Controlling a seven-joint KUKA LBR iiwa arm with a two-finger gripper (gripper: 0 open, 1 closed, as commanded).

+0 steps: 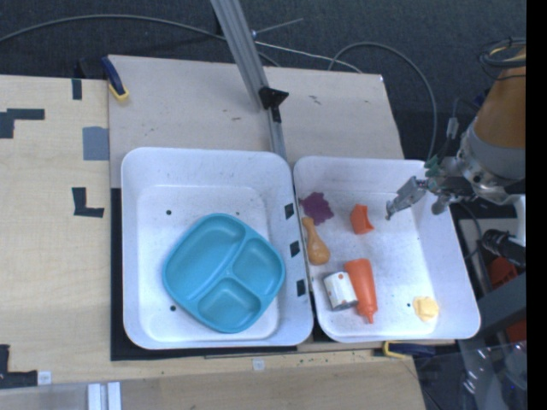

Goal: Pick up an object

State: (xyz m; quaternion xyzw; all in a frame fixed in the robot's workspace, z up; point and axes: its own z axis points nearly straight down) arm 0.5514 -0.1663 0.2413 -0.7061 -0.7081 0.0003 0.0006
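The small orange block [361, 219] lies in the right bin [444, 267], in its far half, and it is the piece nearest the claw [414, 196]; I judge it the likeliest thing to be picked. From the claw it sits to the left and a little nearer the camera's low edge, with bare white floor between the two, so the coming move is a short travel left and down. The block is stubby, its slightly longer axis running far to near, with no clear pointed end. Left of it, well apart, lies a purple piece [317, 205], and near that a tan pear-shaped piece [316, 243] whose long axis also runs far to near, its thick end toward the near side. Nearer still, an orange carrot-like piece [365, 287] lies lengthwise far to near, tapering toward the near side and touching a white-and-grey can [340, 290] on its left. A small yellow piece [425, 307] rests by the near right corner. The claw hangs above the bin's far right part, holding nothing; whether it is parted or closed I cannot tell. The left bin [137, 229] bears a blue divided plate [224, 271], and both bins sit on the surface [51, 254].
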